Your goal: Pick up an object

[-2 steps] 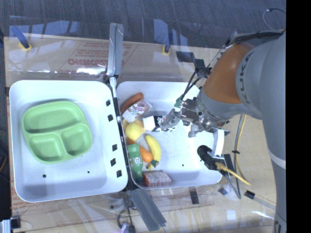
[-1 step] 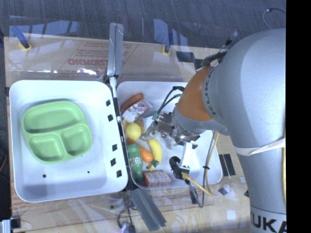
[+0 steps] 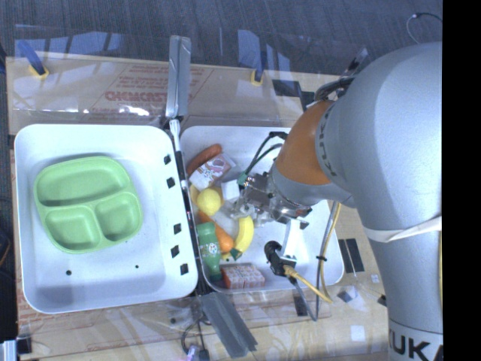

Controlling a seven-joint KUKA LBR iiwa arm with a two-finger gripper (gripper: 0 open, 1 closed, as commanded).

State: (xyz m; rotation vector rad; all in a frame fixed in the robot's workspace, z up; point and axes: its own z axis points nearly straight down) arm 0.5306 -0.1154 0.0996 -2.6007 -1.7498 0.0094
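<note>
Seemingly mid-reach, the hand (image 3: 252, 201) hangs low in the right white bin (image 3: 331, 265) just above the curved yellow banana (image 3: 245, 232); its grip is unclear. Next comes a centred closing, then lifting.

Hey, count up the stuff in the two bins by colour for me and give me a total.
Green: 2, the divided plate and the bottle
Yellow: 2, the lemon and the banana
Red or brown: 3, the sausage, the packet and the box
Orange: 1, the carrot
Total: 8
</note>
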